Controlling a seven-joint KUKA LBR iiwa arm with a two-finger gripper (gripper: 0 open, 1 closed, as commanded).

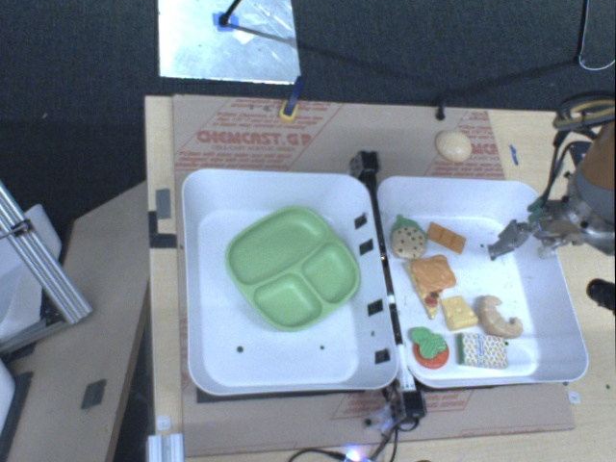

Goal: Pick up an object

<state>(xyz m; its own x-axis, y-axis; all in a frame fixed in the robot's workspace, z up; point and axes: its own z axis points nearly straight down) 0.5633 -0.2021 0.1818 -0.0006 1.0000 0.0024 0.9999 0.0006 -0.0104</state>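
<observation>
Camera view looks down on two white bins side by side on the surface. In the left bin [207, 354] lies a green tray [292, 268] with three compartments. The right bin [549, 306] holds the small food items: a cookie [407, 240] near its upper left corner, an orange cracker [446, 237] just beside it, a toast slice [433, 274] below those, a cheese wedge [458, 312], a croissant [500, 317] just right of the cheese, a tomato [429, 347] and a patterned block [482, 350] along the lower edge. The arm reaches in from the right, and its jaws [504, 241] hang over the upper right part of that bin, apart from every item, holding nothing; how far open they are cannot be told. A pale ball [453, 145] rests on the cardboard [250, 128] behind the bins.
</observation>
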